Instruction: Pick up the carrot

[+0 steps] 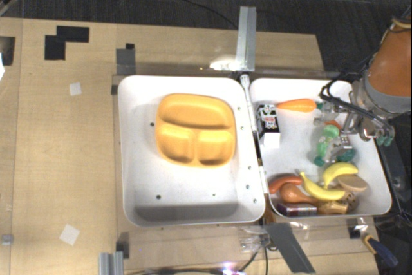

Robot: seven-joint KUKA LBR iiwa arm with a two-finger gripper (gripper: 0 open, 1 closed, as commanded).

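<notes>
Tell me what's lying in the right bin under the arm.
Under the gripper a green item lies in the right bin; the arm covers part of it. The carrot sits apart, uncovered.

The orange carrot (297, 105) lies flat near the right bin's far wall, tip pointing left.

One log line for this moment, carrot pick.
carrot: far end of right bin, lying free | gripper: above right bin, near carrot | yellow tray: left bin | status: not picked

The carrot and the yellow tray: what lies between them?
In the camera view, the black-and-white carton and the bins' rims lie between the carrot and the yellow tray.
</notes>
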